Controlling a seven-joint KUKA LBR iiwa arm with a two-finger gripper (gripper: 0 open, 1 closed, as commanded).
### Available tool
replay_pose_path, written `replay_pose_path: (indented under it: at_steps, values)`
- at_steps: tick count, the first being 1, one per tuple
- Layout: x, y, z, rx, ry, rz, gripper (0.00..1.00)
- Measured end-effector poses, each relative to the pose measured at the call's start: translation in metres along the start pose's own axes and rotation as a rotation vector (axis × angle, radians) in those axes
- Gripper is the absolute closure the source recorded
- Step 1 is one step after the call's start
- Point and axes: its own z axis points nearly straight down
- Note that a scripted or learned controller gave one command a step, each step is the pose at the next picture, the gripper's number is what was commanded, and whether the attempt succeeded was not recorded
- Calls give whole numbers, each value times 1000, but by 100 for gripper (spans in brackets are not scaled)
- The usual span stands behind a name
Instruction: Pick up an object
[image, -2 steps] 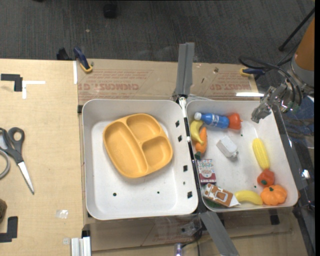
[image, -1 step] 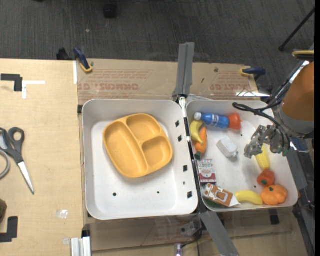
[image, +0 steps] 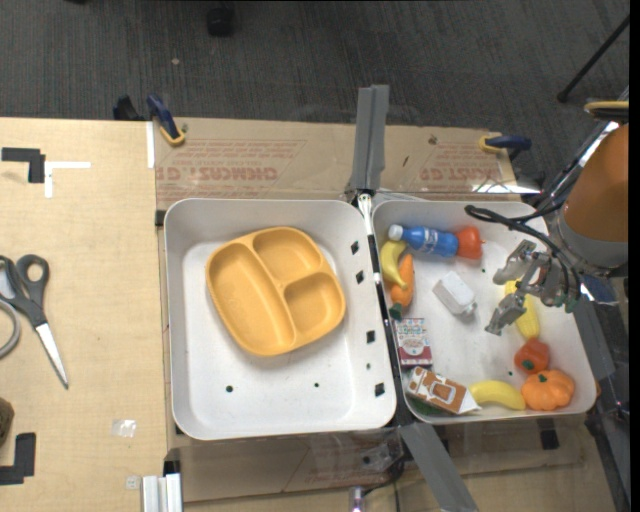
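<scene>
Hovering over the right bin (image: 580, 345), my tool (image: 516, 290) is sitting near that bin's right wall, and I am seeing its fingers spread apart with nothing between them. One finger is angling down toward the bin floor, and a small yellow piece (image: 527, 321) is lying just beside its tip; I cannot tell whether they are touching.

Working outward, the grey wrist is coming in from the right with the orange band (image: 605, 190) above it, crossing the bin's right rim, so that side is leaving me little room. Below the tool, a red pepper (image: 532, 355) and an orange pumpkin (image: 548, 389) are crowding the lower right corner, with a banana (image: 497, 394) lying along the lower edge beside them. A printed carton (image: 440, 391) is resting at the lower left, and a red-and-white packet (image: 412, 340) is sitting against the left wall.

To the tool's left, a white block (image: 455, 296) is lying alone on bare floor, the most open patch I am finding. Farther up, a blue bottle (image: 427, 240) is lying on its side near the top edge, and a yellow and orange fruit (image: 397, 270) is pressing against the left wall.

Across the divider, the left bin (image: 190, 400) is holding a yellow divided plate (image: 275, 290), with wide bare floor all around it. Scissors (image: 38, 310) are lying on the worktop (image: 80, 230), well apart.
</scene>
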Motion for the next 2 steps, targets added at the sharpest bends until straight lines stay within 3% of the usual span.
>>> replay_pose_path:
  at_steps: [1,2]
  values:
    - [53,-53,42,-8,0,201,0]
    - [51,-55,33,-5,-6,199,100]
